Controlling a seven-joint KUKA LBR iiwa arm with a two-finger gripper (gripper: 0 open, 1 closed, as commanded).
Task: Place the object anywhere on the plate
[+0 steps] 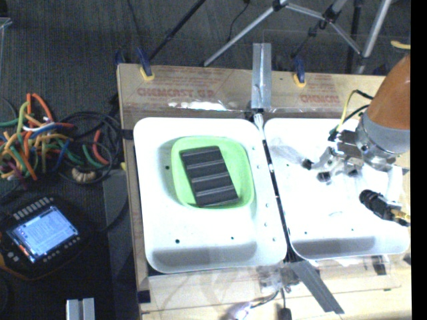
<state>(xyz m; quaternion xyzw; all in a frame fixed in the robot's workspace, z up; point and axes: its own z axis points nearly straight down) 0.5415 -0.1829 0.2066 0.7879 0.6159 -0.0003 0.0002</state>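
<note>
Lying flat on the green plate (245, 169) in the left bin (200, 252), a dark ribbed block (209, 176) is seen, its long side running slightly aslant across the plate and all of it inside the plate's rim. The arm (393, 105) is seen over the right bin (347, 235), reaching in from the right, with the gripper (331, 165) above that bin's bare white floor and well apart from the plate. Nothing is seen between the fingers, which are judged to be spread somewhat, though the small size of the view makes this uncertain. A small black part (375, 203) of the rig is seen lower right of the wrist. From how things lie, the placing step is judged to be done, since the object rests on the plate and is not touched by the gripper. If that is right, little more is called for than that the arm be kept clear of the left bin, so that the block is not knocked off the plate.
</note>
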